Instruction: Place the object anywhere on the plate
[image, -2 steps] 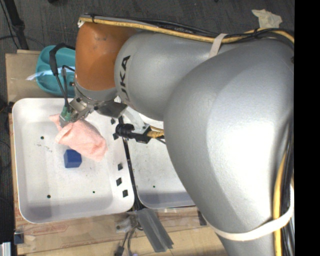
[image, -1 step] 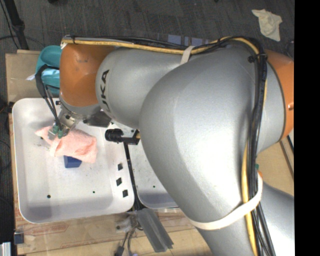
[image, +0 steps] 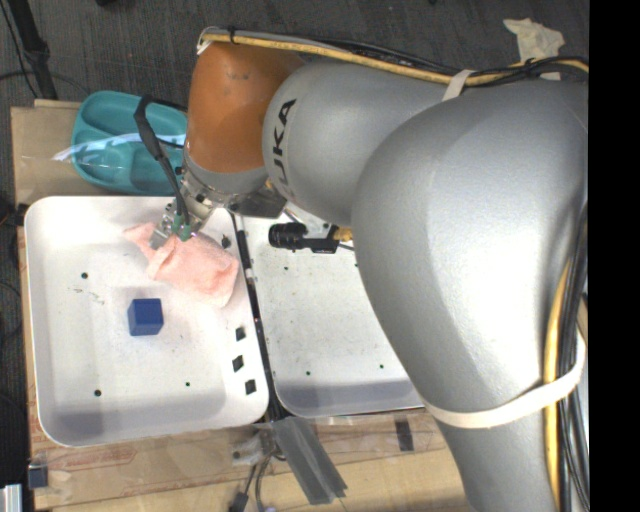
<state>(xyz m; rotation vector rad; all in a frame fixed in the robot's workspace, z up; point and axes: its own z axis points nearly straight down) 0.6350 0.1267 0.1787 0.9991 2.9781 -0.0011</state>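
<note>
— Blue cube (image: 146, 316), which I am taking as the object of the task: where is it sitting?

— It is resting flat on the floor of the left bin (image: 40, 300), about mid-floor, standing apart from everything else. Nothing is gripping it or touching it.

— And the gripper (image: 180, 222)?

— It is hanging at the far side of that same bin, under the orange band of the arm (image: 450, 200), pressing on or hovering just over the upper edge of a pink item (image: 195, 265). Whether it is open or closed, I am unable to tell; the wrist is covering too much of it.

— Is the pink item the plate?

— I am judging it so, with reservation: its outline is looking irregular and soft, more like cloth than a dish.

— Which relation is deciding the coming move?

— The cube is lying toward the view's lower left of the gripper, near but well clear, with the pink item's lower edge lying between them. The cube is showing no long axis worth noting, so any approach angle is looking acceptable.

— Other containers?

— The right bin (image: 330, 340) is lying largely under the arm, and I am seeing no loose item on its visible floor. A teal object (image: 110, 140) is sitting outside the bins, beyond the left bin's far wall.

— Progress?

— I am rating the placement as not yet done
</note>
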